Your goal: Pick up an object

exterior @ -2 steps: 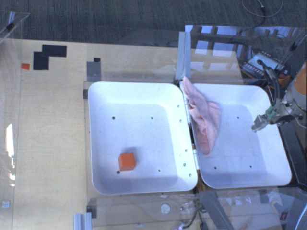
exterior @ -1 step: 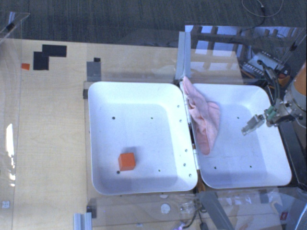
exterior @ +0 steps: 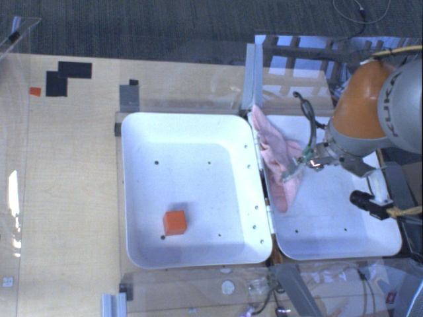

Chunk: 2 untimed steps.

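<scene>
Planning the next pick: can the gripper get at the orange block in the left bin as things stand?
Probably yes. The orange block lies alone on the left bin floor, clear above; the gripper is over the pink cloth.

Soft pink cloth (exterior: 276,156) (glossy bins (exterior: 192,137)).

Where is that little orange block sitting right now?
The orange block lies alone in the left bin, toward its near left corner. It is well apart from the pink cloth and the gripper over in the right bin.
</scene>
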{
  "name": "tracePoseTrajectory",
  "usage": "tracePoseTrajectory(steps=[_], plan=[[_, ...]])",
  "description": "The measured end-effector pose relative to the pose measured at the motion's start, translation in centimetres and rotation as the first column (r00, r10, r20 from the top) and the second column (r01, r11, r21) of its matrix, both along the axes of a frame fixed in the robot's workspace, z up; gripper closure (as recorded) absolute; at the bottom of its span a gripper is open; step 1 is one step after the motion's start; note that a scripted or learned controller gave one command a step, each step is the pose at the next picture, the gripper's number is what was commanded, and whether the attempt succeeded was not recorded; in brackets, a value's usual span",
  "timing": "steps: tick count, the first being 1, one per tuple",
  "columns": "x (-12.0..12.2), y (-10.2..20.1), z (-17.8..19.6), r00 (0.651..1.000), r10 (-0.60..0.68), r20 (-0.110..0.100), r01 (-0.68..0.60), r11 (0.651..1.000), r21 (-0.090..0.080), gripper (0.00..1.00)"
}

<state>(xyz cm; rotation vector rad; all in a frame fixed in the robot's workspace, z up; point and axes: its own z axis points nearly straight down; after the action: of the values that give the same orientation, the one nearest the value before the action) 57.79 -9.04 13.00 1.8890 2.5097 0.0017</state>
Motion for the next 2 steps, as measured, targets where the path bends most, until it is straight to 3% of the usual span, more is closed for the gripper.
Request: tracePoseTrajectory(steps=[1,2], plan=[[0.5,-0.1,-4.0,0.999,0.047,0.013,-0.047,0.999,-0.001,0.00],[0.8,-0.1,-2.8,0.999,0.048,0.021,-0.048,0.999,-0.003,1.00]])
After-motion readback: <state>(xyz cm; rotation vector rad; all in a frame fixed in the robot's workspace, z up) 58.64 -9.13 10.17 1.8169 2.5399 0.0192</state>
